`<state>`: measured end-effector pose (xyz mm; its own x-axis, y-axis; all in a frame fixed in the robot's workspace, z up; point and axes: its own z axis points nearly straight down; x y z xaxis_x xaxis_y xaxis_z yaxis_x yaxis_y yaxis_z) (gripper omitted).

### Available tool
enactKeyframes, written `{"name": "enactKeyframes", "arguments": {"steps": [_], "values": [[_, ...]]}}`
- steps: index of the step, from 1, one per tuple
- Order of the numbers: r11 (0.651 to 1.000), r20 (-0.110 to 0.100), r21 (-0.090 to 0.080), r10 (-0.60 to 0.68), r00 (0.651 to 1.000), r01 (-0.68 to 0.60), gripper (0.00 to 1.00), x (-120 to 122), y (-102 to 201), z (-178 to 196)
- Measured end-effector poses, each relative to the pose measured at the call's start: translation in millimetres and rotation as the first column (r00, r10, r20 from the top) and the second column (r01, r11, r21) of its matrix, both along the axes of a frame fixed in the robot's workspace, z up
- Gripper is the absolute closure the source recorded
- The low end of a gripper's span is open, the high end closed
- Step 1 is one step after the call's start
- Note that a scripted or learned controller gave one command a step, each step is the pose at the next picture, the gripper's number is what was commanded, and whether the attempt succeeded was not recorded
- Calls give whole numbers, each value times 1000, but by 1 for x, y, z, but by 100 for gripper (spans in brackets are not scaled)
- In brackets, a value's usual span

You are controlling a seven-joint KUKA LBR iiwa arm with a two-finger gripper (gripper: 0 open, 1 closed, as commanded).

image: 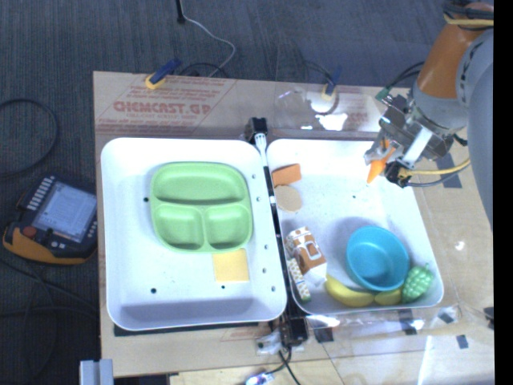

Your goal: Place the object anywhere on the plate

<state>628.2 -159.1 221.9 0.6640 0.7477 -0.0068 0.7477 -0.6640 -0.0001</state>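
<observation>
The green three-part plate [200, 203] lies in the left bin [128, 295]. My gripper [383, 167] hangs over the far right corner of the right bin [341, 163], well to the right of the plate. A small orange object [374, 171] sticks out at its fingertips, and the fingers look shut on it, lifted off the bin floor.
A yellow square [231, 265] lies in the left bin just in front of the plate. The right bin holds an orange block [286, 173], a tan disc [288, 200], a brown-and-white item [304, 251], a blue bowl [375, 257], a banana [353, 293] and a green bumpy piece [417, 281].
</observation>
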Motion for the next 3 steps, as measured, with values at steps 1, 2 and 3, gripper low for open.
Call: {"name": "enactKeyframes", "arguments": {"steps": [1,2,3], "values": [[996,1,6,-86,996,86,100,12,87,7],[1000,3,5,29,1000,-29,100,11,188,26],[999,-1,5,-39,999,39,100,5,270,15]]}}
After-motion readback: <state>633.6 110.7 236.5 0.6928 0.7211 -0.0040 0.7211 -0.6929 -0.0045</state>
